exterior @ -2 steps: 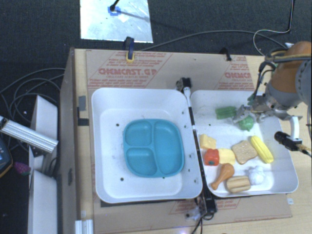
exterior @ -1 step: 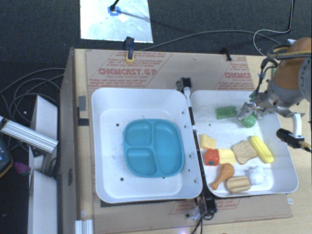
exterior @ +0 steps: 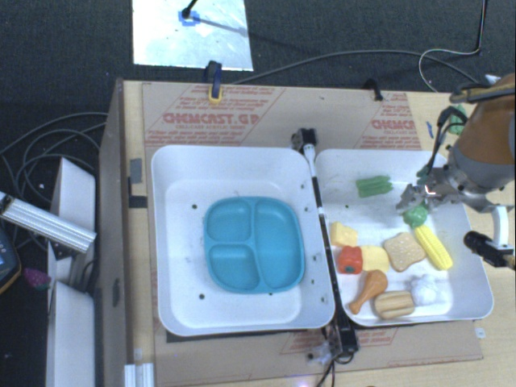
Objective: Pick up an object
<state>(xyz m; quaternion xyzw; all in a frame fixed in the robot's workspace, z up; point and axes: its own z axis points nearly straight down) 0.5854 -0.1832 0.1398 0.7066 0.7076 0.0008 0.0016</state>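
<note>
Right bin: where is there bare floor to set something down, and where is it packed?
Right bin: bare floor along the far wall behind the green block, and between that block and the cheese wedge. Its near half is packed: tomato, drumstick, bread slice, corn cob. The end effector hangs above the corn's green end.

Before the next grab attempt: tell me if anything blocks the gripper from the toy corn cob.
Nothing visible does. The gripper hangs just above the green end of the corn cob in the right bin. The toast slice lies close beside the cob, crowding one side.
</note>
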